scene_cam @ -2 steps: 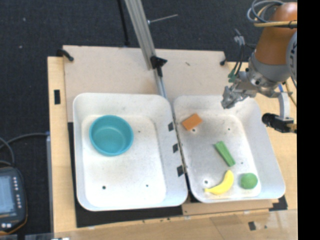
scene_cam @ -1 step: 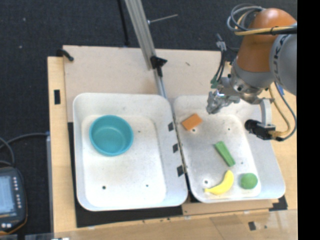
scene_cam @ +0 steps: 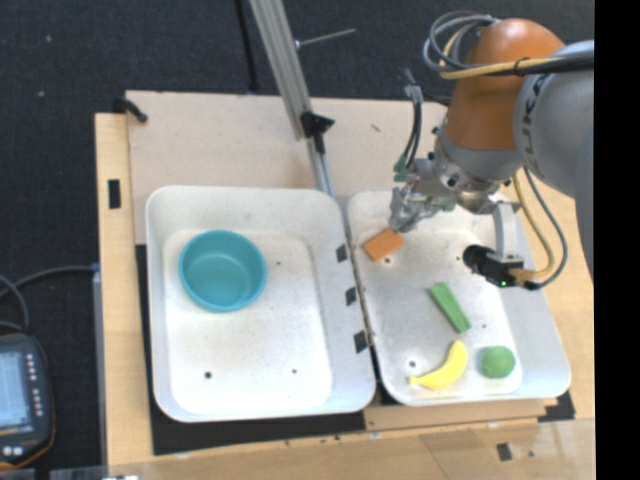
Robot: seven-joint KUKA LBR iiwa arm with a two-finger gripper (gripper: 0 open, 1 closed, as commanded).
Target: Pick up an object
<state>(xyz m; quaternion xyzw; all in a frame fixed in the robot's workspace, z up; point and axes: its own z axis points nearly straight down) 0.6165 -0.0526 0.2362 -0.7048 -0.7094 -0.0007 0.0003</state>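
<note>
Looking at the orange block (scene_cam: 383, 245), I see it lies at the upper left of the right bin (scene_cam: 545, 368), near the wall between both bins. I would lower slowly and centre on it. The gripper (scene_cam: 408, 214) hangs just above it, the arm reaching from the right, wrist bent down; finger state I cannot tell
</note>
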